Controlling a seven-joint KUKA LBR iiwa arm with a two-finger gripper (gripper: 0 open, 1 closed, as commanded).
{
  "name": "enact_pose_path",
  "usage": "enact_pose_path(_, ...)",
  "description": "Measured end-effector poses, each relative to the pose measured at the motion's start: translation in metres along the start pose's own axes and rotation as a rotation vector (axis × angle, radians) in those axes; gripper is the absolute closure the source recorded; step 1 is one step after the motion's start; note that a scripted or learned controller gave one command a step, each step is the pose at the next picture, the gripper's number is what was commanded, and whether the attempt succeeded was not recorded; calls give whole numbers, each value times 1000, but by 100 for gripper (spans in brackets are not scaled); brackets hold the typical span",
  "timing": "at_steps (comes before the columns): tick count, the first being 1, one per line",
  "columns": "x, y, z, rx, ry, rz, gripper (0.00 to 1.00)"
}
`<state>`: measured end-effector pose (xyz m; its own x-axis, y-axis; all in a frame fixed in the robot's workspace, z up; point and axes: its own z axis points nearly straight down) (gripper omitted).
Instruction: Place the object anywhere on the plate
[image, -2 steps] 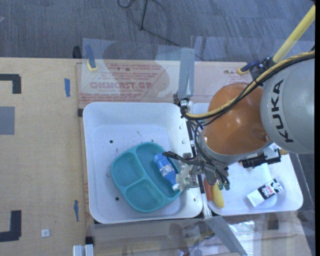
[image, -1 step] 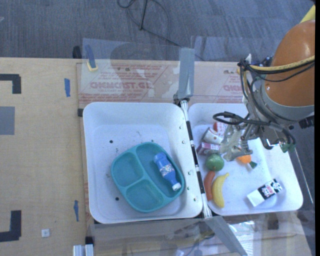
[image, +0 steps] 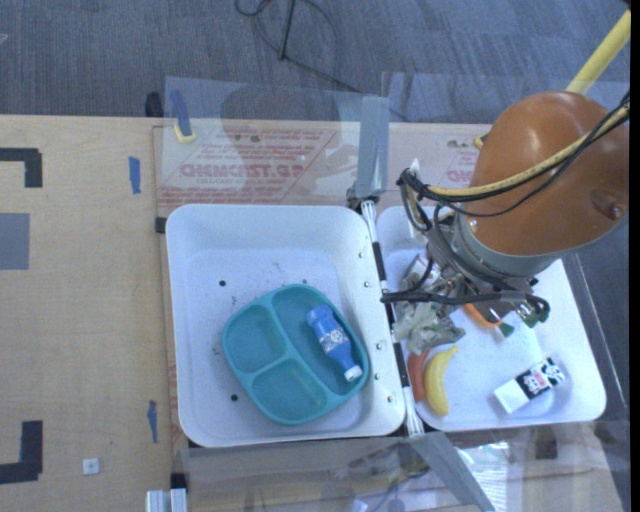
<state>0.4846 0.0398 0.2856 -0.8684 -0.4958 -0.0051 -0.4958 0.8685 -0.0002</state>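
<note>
A teal divided plate (image: 290, 365) lies in the left bin (image: 200, 250). A small blue bottle with a white cap (image: 333, 343) lies on the plate's right-hand compartment. The arm's orange band and grey wrist (image: 520, 220) hang over the right bin (image: 585, 385), hiding the gripper beneath them. Below the wrist lie a crumpled grey-green item (image: 425, 325), a yellow banana (image: 438, 378), a red-orange piece (image: 415, 368) and an orange item (image: 483, 316).
A white box with a black-and-white print (image: 530, 386) lies at the right bin's front right. A yellow cable (image: 600, 60) runs up to the top right. Blue tape marks sit on the wooden bench at the left.
</note>
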Motion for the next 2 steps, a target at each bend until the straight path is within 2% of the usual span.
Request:
enact_pose_path(1, -33, -48, 16, 3, -5, 306, 100)
enact_pose_path(2, -42, -58, 95, 1, 1, 613, 100)
